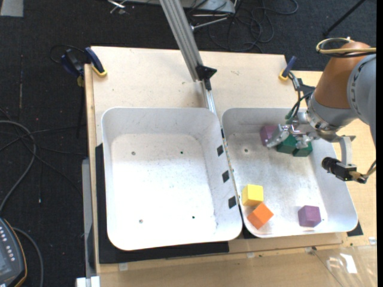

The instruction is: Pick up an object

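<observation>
Two white bins sit side by side on a desk [155, 76]. In the right bin [335, 220], the pincer [286, 137] is low near the far wall, beside a mauve object [268, 134] and a green object [297, 146]; whether it is open or grips anything cannot be told. Toward the bin's near edge lie a yellow cube [252, 194], an orange cube [260, 215] and a purple cube [309, 216]. Risk: with the two pieces crowded together, the pincer may shove one aside or lift nothing.
</observation>
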### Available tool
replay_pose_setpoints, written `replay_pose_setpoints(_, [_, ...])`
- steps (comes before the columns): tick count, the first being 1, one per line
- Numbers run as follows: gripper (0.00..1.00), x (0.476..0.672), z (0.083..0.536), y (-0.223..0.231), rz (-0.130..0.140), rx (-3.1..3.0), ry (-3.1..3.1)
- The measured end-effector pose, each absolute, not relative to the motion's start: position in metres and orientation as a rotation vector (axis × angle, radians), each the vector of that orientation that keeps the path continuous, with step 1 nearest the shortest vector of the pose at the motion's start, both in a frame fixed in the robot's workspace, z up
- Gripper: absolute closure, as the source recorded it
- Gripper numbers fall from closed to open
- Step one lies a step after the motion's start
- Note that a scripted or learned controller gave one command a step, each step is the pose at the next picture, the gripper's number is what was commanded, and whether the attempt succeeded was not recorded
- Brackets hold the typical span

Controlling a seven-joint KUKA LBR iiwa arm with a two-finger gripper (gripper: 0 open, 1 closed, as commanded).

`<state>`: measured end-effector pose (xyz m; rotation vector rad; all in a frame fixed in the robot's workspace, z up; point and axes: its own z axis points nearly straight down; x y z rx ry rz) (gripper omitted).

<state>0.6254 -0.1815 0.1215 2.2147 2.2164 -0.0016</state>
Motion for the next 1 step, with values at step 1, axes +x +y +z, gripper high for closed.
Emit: replay_pose_setpoints(1, [0.00,0.6482,0.1198,-0.1848,0.016,2.205,2.208])
